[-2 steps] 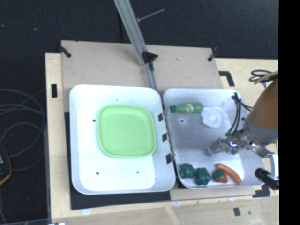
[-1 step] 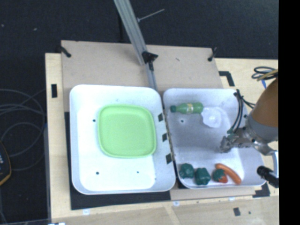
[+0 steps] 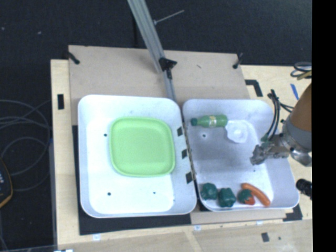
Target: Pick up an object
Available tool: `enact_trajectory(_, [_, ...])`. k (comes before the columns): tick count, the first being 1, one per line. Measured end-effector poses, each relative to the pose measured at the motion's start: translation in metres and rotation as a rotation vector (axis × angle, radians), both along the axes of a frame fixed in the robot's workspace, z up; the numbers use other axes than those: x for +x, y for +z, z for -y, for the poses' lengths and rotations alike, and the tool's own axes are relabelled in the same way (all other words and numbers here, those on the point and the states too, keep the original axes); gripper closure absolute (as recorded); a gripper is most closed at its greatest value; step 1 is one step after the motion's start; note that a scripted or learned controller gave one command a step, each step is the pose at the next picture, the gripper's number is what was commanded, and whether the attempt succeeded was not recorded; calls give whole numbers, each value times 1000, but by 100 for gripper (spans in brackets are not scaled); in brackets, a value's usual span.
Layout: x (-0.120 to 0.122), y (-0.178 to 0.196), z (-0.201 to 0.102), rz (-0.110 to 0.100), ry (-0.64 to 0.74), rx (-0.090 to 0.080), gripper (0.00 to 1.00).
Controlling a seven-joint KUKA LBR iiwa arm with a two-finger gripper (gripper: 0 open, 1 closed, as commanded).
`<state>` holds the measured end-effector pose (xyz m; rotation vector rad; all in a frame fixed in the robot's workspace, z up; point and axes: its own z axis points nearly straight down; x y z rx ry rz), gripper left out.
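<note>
Leftmost, the left bin (image 3: 94,193) holds a green square plate (image 3: 142,146) lying flat near its middle, well apart from the arm; it is thin and flush to the floor, so a pinch there would likely slide off its edge.

Across the divider, the right bin (image 3: 220,161) carries the candidates. Along its far wall lies a green bottle (image 3: 209,121) on its side, and just beside it a pale, translucent cup-like thing (image 3: 238,132), though at this sharpness I would not swear to what it is. Both are round and could roll or squirt out of a closing grip. Along the near wall sit two dark green lumps (image 3: 218,193), close together, then an orange-red carrot-like piece (image 3: 255,194) with a green end. Packed so near the wall, they leave little room for a finger to get behind them.

Rightmost, the gripper (image 3: 261,155) hangs low over bare bin floor near the right wall, between the pale thing and the carrot-like piece. Whether its claw is apart or together I cannot tell; nothing shows between its tips. A descent from here would probably close on nothing.
</note>
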<state>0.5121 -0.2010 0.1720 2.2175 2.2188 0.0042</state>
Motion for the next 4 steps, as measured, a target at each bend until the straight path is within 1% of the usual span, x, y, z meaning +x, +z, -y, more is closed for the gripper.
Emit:
enact_trajectory(1, [-4,61,-1,1,0,0,100])
enact_trajectory(2, [3,110,-8,0,0,0,100])
enact_trajectory(3, [3,124,-8,-3,0,1,100])
enact_trajectory(4, [7,107,-56,-5,2,2,100])
